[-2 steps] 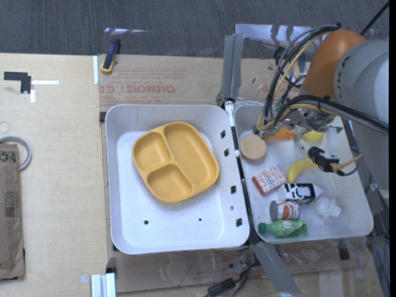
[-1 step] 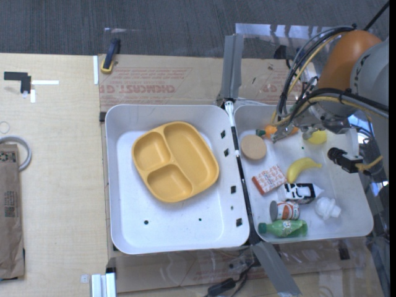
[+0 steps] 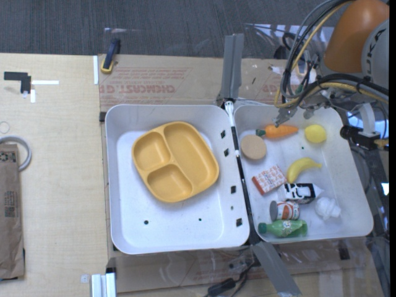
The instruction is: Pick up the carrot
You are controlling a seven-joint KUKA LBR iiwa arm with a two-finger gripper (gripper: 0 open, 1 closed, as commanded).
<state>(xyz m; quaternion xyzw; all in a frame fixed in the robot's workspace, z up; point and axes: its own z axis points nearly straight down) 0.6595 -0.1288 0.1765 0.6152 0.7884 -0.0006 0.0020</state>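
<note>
1. We can't tell the finger state of the gripper (image 3: 286, 117), upper right of frame: too small, tangled with cables.
2. Arm (image 3: 365, 23) is cut off by the top and right edges.
3. Brown paper bag (image 3: 9, 209) is cut by the left edge.
4. Label on the small can (image 3: 286, 211), lower right, is too small to read.
5. White object (image 3: 328, 208) beside it: shape unclear.

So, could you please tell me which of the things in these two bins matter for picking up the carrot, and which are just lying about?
Part of the job:
- carrot, at the back of the right bin
- gripper, just above the carrot

Just lying about:
- lemon
- banana
- round biscuit
- green bottle
- yellow divided plate in the left bin
</note>
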